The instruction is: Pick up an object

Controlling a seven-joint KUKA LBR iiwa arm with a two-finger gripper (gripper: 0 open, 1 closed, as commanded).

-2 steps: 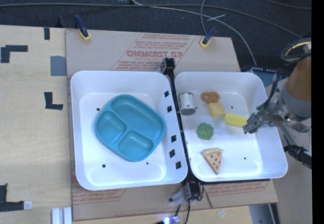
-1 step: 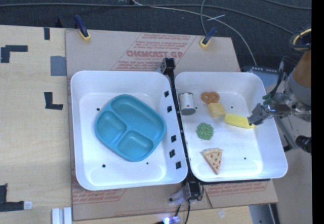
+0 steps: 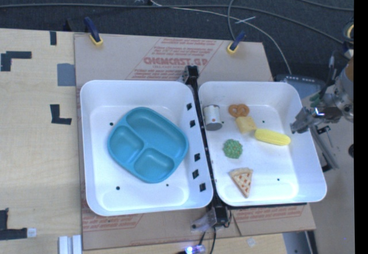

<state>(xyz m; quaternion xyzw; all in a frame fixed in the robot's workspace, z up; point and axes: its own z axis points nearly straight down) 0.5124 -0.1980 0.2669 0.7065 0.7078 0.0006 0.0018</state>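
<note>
The right bin (image 3: 287,189) holds a small metal can (image 3: 212,116), a brown pretzel (image 3: 238,110), a pale yellow block (image 3: 246,125), a yellow corn cob (image 3: 272,137), a green broccoli piece (image 3: 232,148) and a pizza slice (image 3: 242,181). My gripper (image 3: 303,122) hangs at the bin's right rim, just right of the corn cob and apart from it. Nothing shows between its fingers.
The left bin (image 3: 98,184) carries a blue divided plate (image 3: 148,143). A black divider with clips runs between the bins. Cables cross the dark floor at the back. Two clamps (image 3: 94,33) pin the cardboard sheet under the bins.
</note>
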